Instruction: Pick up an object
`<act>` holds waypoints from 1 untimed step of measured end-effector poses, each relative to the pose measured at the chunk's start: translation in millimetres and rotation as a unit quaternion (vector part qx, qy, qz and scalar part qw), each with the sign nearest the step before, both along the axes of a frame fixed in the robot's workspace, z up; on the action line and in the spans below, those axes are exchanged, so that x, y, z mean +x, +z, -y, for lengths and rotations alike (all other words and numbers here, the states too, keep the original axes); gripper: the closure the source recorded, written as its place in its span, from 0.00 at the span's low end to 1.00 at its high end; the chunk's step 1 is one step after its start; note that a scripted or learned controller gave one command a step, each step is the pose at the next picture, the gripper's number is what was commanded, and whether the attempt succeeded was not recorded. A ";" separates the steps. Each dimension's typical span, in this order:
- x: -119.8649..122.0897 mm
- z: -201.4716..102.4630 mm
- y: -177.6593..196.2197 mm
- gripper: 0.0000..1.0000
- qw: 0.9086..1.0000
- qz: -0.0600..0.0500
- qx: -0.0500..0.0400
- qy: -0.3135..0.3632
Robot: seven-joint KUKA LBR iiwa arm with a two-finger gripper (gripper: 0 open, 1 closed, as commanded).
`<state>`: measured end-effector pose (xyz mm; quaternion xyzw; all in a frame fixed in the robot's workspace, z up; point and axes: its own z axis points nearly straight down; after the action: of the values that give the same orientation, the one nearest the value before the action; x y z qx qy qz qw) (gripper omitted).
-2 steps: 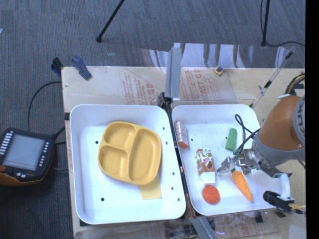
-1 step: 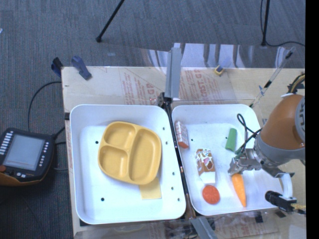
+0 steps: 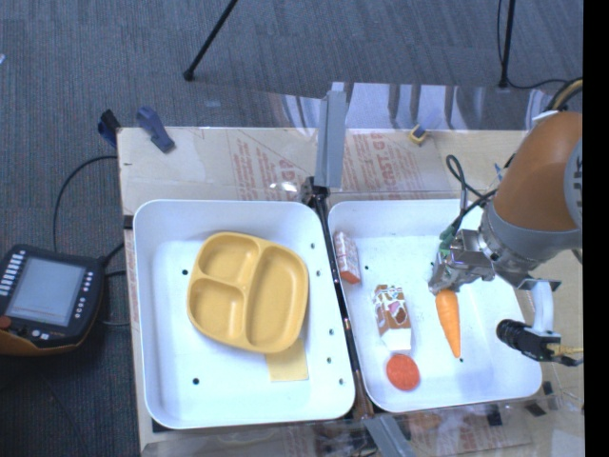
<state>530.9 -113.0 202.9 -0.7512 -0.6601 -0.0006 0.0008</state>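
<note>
The arm [image 3: 538, 184] shows as a broad, rounded orange band with a smooth, slightly glossy surface, its upper right edge meeting a pale grey shell. Below the band sits a grey cylindrical wrist section. From it projects a cluster of metal-coloured and dark parts forming the gripper [image 3: 447, 272], with what may be a small green mark on its side, though the detail is too fine to be sure. A thin black cable [image 3: 462, 190] loops up from the gripper's mount toward the orange band. At the top right, a yellowish hose or cable curves along the arm's edge.
</note>
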 end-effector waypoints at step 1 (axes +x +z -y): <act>3.5 -33.3 -20.7 1.00 1.000 -0.006 0.000 0.011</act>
<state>534.4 -79.7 182.2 -0.7437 -0.6684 0.0037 0.0048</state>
